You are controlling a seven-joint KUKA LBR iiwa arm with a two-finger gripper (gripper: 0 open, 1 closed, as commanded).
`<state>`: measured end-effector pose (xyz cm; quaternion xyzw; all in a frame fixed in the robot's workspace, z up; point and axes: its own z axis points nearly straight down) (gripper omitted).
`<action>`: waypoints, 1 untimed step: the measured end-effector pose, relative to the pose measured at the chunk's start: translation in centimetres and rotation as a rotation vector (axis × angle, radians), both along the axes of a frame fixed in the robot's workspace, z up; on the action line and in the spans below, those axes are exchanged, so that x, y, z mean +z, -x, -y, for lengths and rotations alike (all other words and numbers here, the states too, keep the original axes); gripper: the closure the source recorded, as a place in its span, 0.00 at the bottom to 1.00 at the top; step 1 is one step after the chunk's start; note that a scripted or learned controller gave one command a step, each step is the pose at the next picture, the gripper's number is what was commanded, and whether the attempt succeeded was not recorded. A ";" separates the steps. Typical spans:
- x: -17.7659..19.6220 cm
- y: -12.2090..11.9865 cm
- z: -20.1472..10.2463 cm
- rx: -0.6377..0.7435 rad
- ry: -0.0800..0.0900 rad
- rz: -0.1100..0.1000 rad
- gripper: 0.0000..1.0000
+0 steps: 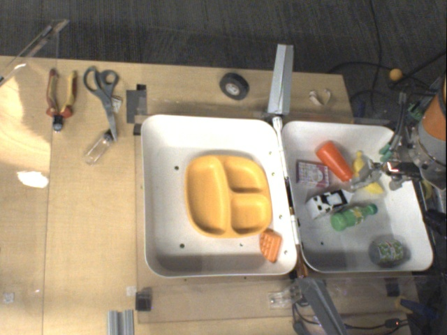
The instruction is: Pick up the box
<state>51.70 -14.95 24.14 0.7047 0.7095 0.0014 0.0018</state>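
Wooden bench (77,208) under two white bins, we note the box (312,172) flat in the right bin (363,260) beside an orange carrot toy (334,160), end effector (380,167) low over yellow pieces just right of it, grip state we cannot tell, yellow divided tray (227,194) in the left bin (167,187)

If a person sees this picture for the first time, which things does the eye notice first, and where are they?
First comes the yellow divided tray, lying in the middle of the left bin. Next is the cluster in the right bin: an orange carrot-like toy, a green bottle and a small purple box. The gripper reaches in at that bin's right side.
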 end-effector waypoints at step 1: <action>-9.7 -4.9 -5.2 0.085 0.000 -0.002 0.00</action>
